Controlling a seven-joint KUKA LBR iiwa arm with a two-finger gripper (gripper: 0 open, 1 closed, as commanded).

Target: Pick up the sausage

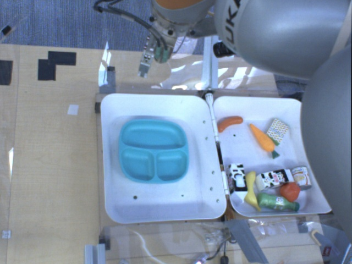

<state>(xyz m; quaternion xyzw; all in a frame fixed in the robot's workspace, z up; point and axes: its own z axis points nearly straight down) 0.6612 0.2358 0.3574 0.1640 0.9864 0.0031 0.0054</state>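
Where the sausage (230, 123) lies: just to the left of the carrot (262, 138), near that carrot's upper end. It is flat on the floor of the right bin (242, 158), apart from the carrot and with nothing leaning on it.
My fingers (145, 67): far up and to the left of the carrot, hanging over the tabletop (55, 147) beyond the bins' far rim. I see them side-on and cannot tell whether they are open or closed. Nothing shows between them.
Weight, as I judge it: light, a small toy piece that should lift with little force.
Stiffness: probably firm plastic or rubber, giving slightly and unlikely to crush.
Surface: smooth, rounded and glossy, so it could roll or squirt out of a pinch.
Where I would take hold: across the thick middle, square to its long axis, not at the tapered ends.
Room: bare bin floor on both long sides, so the carrot should not get in the way.
Risk: the bin wall on the side away from the carrot is near, and a pinch off the middle may spin it.
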